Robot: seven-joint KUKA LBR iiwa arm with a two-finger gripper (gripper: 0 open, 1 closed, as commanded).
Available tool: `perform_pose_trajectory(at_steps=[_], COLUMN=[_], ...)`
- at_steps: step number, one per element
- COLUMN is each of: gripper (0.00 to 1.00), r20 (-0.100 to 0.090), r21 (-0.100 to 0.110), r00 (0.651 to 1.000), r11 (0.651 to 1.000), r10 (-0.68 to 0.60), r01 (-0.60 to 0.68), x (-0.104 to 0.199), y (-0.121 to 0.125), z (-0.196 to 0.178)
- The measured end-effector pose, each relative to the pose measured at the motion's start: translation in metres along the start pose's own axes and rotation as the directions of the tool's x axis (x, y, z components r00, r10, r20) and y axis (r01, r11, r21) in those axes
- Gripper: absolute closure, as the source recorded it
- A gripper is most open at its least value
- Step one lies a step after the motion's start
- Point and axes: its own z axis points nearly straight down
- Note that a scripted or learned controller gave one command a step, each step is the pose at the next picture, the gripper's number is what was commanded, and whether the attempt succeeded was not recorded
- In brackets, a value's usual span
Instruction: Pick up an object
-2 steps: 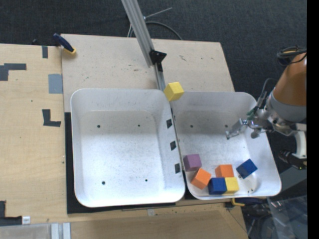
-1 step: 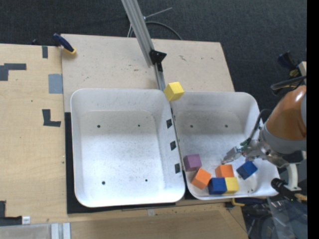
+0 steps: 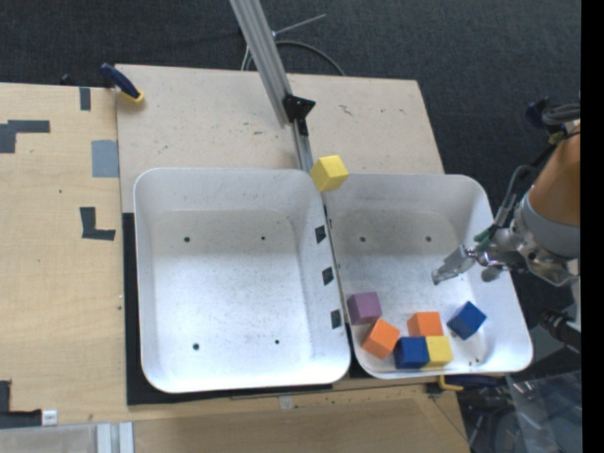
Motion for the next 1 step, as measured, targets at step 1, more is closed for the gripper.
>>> perform_pose_trajectory(at_steps=[1], gripper=[0.00], r20=[0.000], r21=[-0.001], r00=[1.000], r11=[1.000], r10=[-0.001], r01=[0.001], x=[0.0269], y=[-0.0076], z=[-0.1082])
